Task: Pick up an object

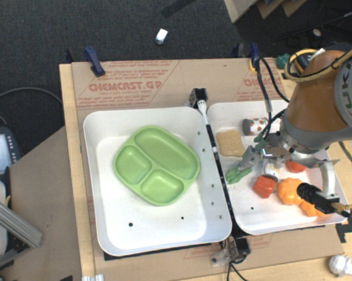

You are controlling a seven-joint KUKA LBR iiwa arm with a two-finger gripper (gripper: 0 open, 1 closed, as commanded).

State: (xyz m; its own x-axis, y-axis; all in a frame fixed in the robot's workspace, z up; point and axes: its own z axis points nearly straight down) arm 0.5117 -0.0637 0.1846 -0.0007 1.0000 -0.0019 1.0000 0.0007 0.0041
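The gripper hangs low in the right bin. I cannot tell how it is set, and nothing looks lifted yet. A red pepper lies at its six o'clock and a green piece at eight, both waiting.

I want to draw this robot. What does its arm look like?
A chunky, rounded grey arm with a wide orange band above the wrist. Black cables run down beside it. Its metal two-finger gripper is small, silvery grey and boxy, much thinner than the arm.
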